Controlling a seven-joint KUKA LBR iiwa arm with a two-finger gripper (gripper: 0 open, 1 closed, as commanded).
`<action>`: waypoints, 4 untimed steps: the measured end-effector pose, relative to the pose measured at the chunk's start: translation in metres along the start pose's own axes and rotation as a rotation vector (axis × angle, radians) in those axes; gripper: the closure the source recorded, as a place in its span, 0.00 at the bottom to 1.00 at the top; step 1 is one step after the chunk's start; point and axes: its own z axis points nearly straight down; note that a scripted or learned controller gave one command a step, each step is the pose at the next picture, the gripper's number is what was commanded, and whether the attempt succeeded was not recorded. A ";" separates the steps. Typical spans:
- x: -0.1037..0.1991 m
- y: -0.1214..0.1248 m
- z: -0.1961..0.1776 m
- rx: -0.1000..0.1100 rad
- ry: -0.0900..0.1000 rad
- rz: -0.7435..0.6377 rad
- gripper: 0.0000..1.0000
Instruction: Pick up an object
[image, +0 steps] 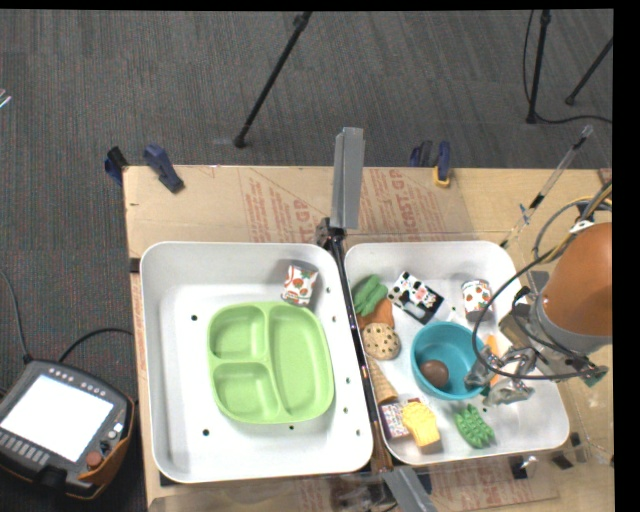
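My gripper hangs low over the right bin, just right of a teal bowl that holds a brown ball. A small orange piece lies close by its fingers. Nothing shows between the fingers. Around the bowl lie a cookie, a green leafy toy, a black-and-white cow block, a small patterned cup, a spiky green toy, a yellow corn piece and a small box.
The left bin holds a green divided plate and a strawberry-printed cup at its back right. A grey post stands behind the divider between the bins. A tablet lies on the floor at left.
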 end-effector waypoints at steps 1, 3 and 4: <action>0.000 0.000 0.001 -0.002 0.001 -0.001 0.00; -0.098 0.039 0.011 0.000 0.003 -0.080 0.00; -0.025 0.039 0.011 0.000 0.004 -0.219 0.00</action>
